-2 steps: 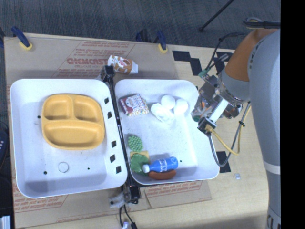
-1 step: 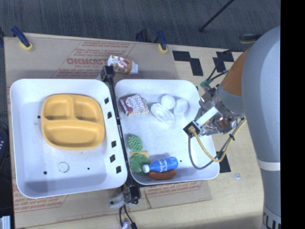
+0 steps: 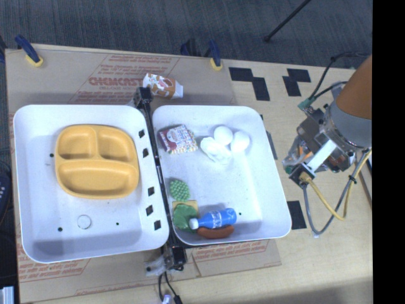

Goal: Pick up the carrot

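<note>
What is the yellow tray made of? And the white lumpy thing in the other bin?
The yellow tray looks like hard plastic: smooth, one even colour, with molded dividers and a dull sheen. The white lumpy thing looks soft, perhaps foam or plush, with rounded puffy lobes and no shine, though it could be matte plastic. Both white bins look like thin, glossy molded plastic.

The right white plastic bin (image 3: 269, 189) is open through its middle and right side (bare floor), while a blue plastic bottle (image 3: 215, 220) crowds the near-left corner.
</note>
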You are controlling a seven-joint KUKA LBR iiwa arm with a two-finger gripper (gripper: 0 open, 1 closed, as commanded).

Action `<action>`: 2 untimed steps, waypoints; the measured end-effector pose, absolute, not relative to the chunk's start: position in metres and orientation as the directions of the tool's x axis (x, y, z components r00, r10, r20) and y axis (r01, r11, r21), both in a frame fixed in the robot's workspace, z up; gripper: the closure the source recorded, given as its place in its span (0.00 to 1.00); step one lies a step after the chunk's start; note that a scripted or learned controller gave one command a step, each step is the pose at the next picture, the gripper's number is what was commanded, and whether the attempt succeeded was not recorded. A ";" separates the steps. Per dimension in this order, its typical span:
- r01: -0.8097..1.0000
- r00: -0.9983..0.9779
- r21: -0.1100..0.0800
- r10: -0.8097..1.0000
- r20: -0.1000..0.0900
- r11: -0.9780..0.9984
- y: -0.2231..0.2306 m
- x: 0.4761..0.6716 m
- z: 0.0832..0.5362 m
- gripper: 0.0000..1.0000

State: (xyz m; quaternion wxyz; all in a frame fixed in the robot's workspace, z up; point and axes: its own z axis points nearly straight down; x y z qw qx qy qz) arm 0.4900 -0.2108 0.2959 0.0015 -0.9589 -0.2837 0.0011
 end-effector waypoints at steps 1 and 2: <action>0.527 0.850 -0.007 0.527 -0.003 -0.850 -0.179 0.581 0.241 1.00; 0.812 0.584 -0.003 0.812 -0.001 -0.584 -0.211 0.548 0.284 1.00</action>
